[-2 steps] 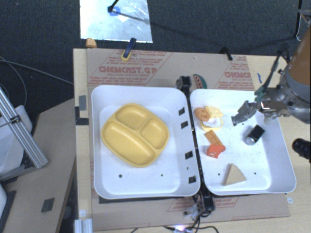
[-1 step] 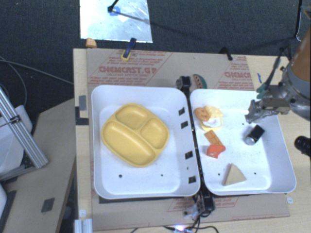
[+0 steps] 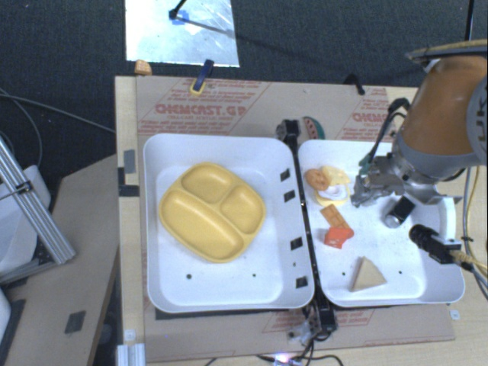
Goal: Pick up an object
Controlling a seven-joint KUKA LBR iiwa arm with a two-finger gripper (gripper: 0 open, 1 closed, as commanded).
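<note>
- Currently I see the gripper (image 3: 364,191) low in the right bin (image 3: 427,280), at the right-hand edge of a small cluster of toy food pieces; the grey arm (image 3: 446,120) with its orange band reaches in from the right.
- Tool state: I cannot tell from this slanted view whether it is released or clenched; nothing visibly sits in it.
- Candidate objects, all in the right bin: a round orange piece (image 3: 317,178) on a yellow-and-white piece (image 3: 334,189), just beside the gripper; an orange block (image 3: 334,216) and a red piece (image 3: 339,237) below them; a tan wedge (image 3: 368,274) well apart, near the front wall.
- Handling, my judgement: these look like small, light, stiff plastic; smooth faces may slip. The wedge tapers, so I would take it across its flat sides. The stacked pair could shift when pinched.
- Surface: smooth white bin floor; pieces will likely slide if nudged.
- Room: the cluster sits near the divider between bins, tight on that side. The left bin (image 3: 164,280) holds a yellow compartment tray (image 3: 212,212). Both bins rest on a cardboard sheet (image 3: 252,105).
</note>
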